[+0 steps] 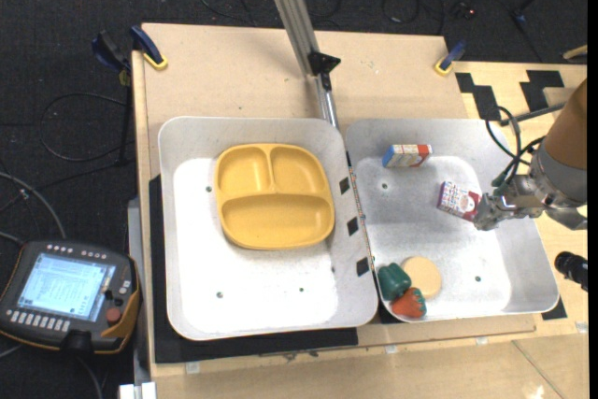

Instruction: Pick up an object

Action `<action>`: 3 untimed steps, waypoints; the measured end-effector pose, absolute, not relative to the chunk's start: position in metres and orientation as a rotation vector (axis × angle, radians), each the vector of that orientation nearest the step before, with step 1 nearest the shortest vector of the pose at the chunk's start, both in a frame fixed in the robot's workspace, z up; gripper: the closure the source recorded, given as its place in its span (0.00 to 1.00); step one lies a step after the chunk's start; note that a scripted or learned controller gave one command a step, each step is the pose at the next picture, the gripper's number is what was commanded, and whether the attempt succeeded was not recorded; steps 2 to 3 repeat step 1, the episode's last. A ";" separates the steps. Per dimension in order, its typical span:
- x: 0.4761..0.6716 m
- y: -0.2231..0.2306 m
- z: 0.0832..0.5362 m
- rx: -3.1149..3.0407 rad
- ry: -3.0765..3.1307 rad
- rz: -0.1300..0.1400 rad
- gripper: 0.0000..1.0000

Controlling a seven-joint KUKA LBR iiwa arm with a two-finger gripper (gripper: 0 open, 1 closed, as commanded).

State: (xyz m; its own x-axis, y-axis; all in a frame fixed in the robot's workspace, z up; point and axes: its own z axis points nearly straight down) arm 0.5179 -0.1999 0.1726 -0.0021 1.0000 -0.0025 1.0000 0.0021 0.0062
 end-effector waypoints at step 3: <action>0.525 -0.208 0.221 2.214 2.219 0.003 1.00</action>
